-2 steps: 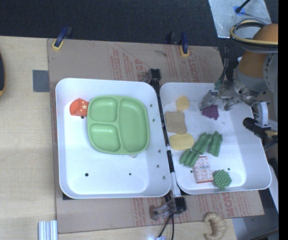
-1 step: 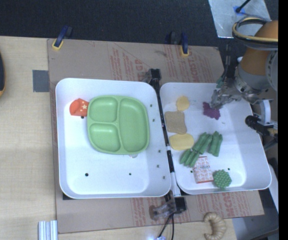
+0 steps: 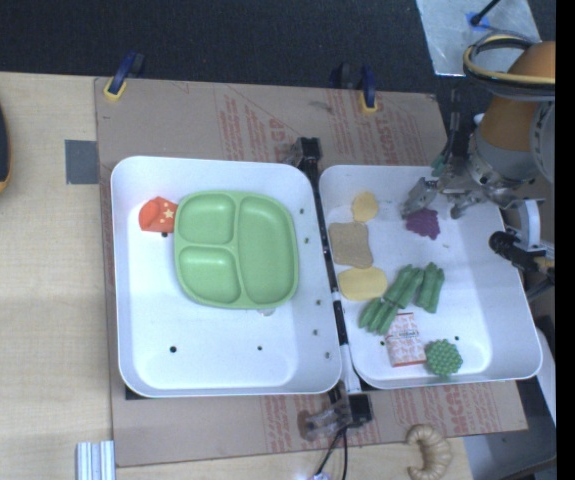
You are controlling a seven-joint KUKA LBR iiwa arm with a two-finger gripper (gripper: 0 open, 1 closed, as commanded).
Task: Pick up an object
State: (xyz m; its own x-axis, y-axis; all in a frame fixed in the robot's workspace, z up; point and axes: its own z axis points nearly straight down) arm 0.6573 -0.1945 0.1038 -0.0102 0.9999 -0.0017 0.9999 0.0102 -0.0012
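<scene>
Camera view: the gripper (image 3: 445, 194) hangs low over the far part of the right shallow white bin (image 3: 512, 308), its metal fingers spread apart with nothing between them. Just below it, nearly touching, lies a small purple bunch-shaped toy (image 3: 423, 223), the likeliest thing to pick. It looks light, lumpy and probably rubbery, so a pinch across its widest middle should hold best; its bumps could let it slip. Farther toward the viewer from the gripper lie green bean-like pods (image 3: 407, 294), a red-and-white packet (image 3: 403, 342) and a knobbly green ball (image 3: 443, 357). To its left sit pale yellow and tan flat food pieces (image 3: 351, 245). Well beyond those, the left bin holds a green divided plate (image 3: 237, 248). The fingertips blur against the bin wall, and the arm's upper part is cut off.
</scene>
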